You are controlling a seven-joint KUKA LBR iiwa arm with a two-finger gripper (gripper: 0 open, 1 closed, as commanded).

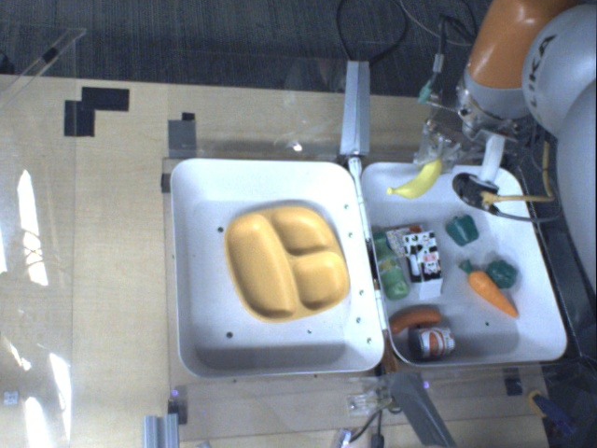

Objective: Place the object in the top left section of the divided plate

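A yellow divided plate (pixel 284 259) lies in the middle of the left white bin (pixel 196 343); its three sections hold nothing. A yellow banana (pixel 415 182) is in the far left corner of the right bin (pixel 546 329), tilted with its upper end pointing toward my gripper (pixel 440 150). My gripper hovers directly over that upper end, at the bin's back edge. Whether it touches or grips the banana is not visible.
The right bin also holds a printed box (pixel 417 250), a green packet (pixel 392 273), two teal-green pieces (pixel 461 229) (pixel 502 272), a carrot (pixel 492 292), a sausage (pixel 415 319) and a small can (pixel 434 343). A metal rail (pixel 354 110) stands behind the bins' divide.
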